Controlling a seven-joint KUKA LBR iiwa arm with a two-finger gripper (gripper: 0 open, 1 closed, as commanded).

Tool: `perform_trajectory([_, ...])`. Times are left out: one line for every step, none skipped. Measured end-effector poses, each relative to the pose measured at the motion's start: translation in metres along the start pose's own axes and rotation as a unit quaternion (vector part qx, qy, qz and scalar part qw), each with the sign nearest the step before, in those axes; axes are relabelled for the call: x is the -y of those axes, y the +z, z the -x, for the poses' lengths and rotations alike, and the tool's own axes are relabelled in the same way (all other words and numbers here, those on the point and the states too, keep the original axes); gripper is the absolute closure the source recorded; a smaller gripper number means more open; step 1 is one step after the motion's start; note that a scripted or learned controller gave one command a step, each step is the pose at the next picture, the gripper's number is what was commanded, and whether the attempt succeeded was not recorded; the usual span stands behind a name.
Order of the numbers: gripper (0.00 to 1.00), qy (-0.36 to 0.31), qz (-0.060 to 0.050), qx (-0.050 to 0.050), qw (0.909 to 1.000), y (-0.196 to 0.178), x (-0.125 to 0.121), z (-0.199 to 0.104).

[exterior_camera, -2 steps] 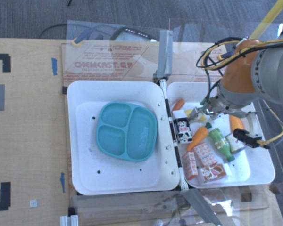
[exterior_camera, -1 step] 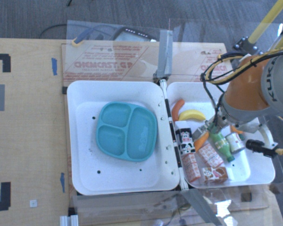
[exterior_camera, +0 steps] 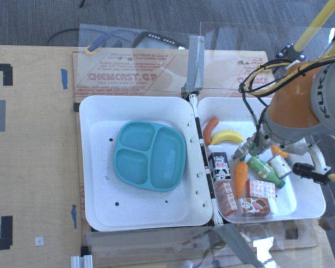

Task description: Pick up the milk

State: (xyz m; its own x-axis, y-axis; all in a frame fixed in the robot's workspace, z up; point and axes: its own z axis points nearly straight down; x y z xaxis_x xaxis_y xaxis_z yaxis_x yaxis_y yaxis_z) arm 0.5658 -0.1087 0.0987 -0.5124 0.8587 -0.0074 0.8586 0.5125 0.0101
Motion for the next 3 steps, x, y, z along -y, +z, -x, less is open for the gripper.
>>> perform_trajectory([1.0, 0.12, -0.002, -0.001, 0.9928, 0.011, -0.005, -0.006])
perform_trajectory([1.0, 0.302, -0.003, -0.002, 0.9533, 0.01, 0.022, -0.014])
perform_trajectory([1.0, 0.399, -0.001, -0.001, 0.9171, 0.01, 0.044, -0.039])
